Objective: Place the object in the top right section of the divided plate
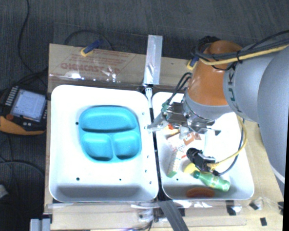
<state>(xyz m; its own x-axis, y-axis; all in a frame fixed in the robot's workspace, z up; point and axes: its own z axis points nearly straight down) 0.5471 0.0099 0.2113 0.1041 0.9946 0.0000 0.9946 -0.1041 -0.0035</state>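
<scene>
Blue plastic divided plate (109,132) sits alone in your left white bin (57,180), sections free; grey-orange arm's gripper (185,129) hovers over right-bin clutter (199,172), jaw state I can't tell.

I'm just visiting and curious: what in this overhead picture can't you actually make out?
- Gripper: in the camera view the arm's wrist covers it, so its fingers are hidden.
- Right bin: the arm hides its upper part.
- Small objects there: too cluttered and small to identify.
- Divided plate: fully visible.
</scene>
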